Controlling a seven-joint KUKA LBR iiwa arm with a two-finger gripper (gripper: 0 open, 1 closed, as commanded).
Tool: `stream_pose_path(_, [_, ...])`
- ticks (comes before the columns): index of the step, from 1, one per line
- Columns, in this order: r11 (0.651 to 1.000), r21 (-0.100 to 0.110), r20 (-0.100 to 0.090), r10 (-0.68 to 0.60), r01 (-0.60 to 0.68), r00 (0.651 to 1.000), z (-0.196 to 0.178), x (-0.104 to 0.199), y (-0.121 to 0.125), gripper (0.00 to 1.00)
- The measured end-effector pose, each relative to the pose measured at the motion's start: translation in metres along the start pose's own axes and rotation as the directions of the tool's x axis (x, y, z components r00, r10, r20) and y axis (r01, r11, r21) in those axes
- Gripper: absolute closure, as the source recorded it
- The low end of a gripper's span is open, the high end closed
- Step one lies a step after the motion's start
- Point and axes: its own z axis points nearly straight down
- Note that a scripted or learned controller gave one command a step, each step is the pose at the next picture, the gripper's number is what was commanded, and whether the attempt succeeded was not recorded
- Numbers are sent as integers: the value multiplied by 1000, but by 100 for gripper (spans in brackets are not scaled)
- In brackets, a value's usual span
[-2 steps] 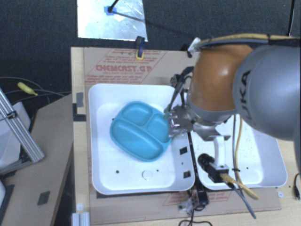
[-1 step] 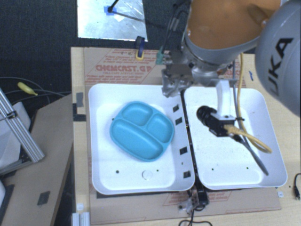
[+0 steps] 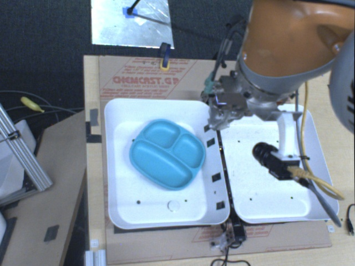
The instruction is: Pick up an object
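End effector (image 3: 219, 118) hovers over the divider between bins; grip state cannot be determined. Approach step. Next: descend onto the blue plate (image 3: 166, 153), left bin (image 3: 119, 204).

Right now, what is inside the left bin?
The left bin holds a blue divided plate, lying flat near its middle with nothing in its compartments. The arm hangs over the bins' shared edge, covering the back right corner there.
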Motion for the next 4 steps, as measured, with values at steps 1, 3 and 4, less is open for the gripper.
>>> stream_pose_path(1, [1000,-2,3,7,-7,1000,19,-101,1,100])
stream_pose_path(3, [1000,-2,-2,-12,12,1000,-9,49,10,100])
stream_pose_path(4, [1000,-8,-1,3,-3,1000,-72,-19,3,100])
